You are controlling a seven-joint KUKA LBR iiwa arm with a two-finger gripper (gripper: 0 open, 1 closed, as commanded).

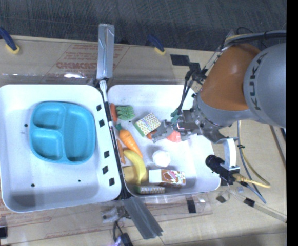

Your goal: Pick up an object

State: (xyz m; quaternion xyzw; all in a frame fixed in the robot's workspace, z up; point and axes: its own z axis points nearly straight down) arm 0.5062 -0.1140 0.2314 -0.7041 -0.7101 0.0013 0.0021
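hovering over the right bin (200, 94), the gripper (165, 132) is seen beside a red object (174, 136); its grip state cannot be told.

the arm (256, 86) enters from the right edge of the camera view, a thick grey link bearing dark lettering, bent down and leftward. an orange band (225, 78) wraps the arm just above the wrist, and below it the grey wrist (215, 114) narrows toward the tool. black cables (190, 86) loop along the wrist's left side. the gripper (165, 131) juts out to the left of the wrist, low and slanted slightly downward, its metal fingers (159, 133) pointing left. a white bracket (230, 155) and a black cylindrical part (218, 166) hang beneath the wrist on its lower right, with a yellow-tipped cable (251, 181) trailing off rightward.
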